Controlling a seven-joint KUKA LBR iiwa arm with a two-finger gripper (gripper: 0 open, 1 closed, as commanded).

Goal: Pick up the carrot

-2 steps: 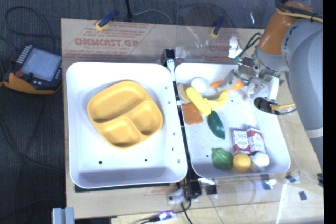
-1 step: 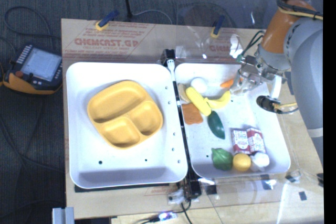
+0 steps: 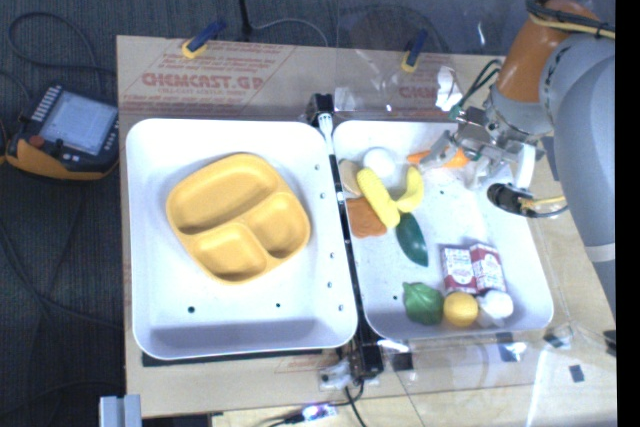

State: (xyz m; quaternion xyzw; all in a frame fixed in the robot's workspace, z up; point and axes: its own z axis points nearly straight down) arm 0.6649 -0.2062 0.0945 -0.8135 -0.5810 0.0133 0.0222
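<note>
Lemon [image 3: 460, 308] lies well below the gripper [image 3: 470, 151], which hangs over the carrot [image 3: 437, 156]; its grip cannot be told.

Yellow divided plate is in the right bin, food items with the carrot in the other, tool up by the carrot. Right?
Not quite. The camera view shows the yellow divided plate in the left bin, not the right. The food items sit in the right bin, with the carrot near its top edge and the tool beside it.
</note>
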